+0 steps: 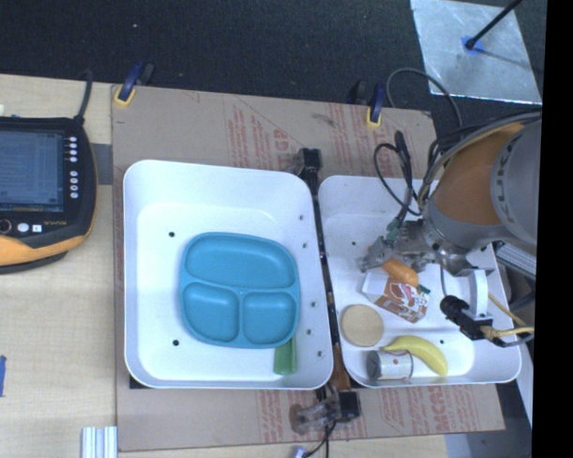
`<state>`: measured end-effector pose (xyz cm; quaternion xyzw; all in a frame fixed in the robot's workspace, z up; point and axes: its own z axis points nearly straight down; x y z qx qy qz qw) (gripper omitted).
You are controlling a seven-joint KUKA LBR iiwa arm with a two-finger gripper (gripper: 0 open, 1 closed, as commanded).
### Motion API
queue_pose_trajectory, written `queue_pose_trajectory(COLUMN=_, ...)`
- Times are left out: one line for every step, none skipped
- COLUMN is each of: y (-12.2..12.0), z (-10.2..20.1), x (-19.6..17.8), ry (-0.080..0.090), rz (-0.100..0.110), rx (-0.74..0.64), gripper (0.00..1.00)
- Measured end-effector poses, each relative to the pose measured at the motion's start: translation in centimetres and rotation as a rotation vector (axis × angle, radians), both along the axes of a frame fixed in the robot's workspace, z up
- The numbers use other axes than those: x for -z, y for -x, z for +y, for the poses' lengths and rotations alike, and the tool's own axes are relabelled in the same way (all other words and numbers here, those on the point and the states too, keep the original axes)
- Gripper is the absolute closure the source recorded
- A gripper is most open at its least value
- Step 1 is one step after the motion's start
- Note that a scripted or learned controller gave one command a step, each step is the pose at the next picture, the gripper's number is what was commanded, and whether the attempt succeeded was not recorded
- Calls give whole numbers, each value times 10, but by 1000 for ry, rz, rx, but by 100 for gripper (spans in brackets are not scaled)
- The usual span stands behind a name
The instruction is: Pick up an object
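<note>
A: Where's the pick target?
B: Orange piece (404, 272), middle of the right bin (348, 214). It's lying flat, touching the top edge of a white and brown packet (403, 299).
A: Gripper?
B: Gripper (384, 253) sits just beside the orange piece, toward the bin's left edge, low over the floor. From here I can't make out whether it's clenched or released. Nothing visibly held.
A: What else is in that bin?
B: Tan round disc (362, 325) just below-left of the packet. Banana (418, 351) along the bottom edge, and a small silver can (389, 366) on its side, touching the banana.
A: Left bin?
B: Left bin (154, 266) has a blue divided plate (239, 289) in the centre. A green item (285, 358) is in its bottom right corner, against the plate's rim.
A: On the bench?
B: Control tablet (30, 191) at the left edge of the bench (38, 356), well apart from both bins.
</note>
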<state>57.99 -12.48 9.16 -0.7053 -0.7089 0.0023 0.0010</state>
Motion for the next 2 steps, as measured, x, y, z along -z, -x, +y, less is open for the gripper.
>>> queue_pose_trajectory(y=0, z=-1, x=-10, ry=1, rz=1, rx=-2, gripper=100)
queue_pose_trajectory(y=-71, z=56, x=-101, ry=-3, rz=-3, rx=0, gripper=100)
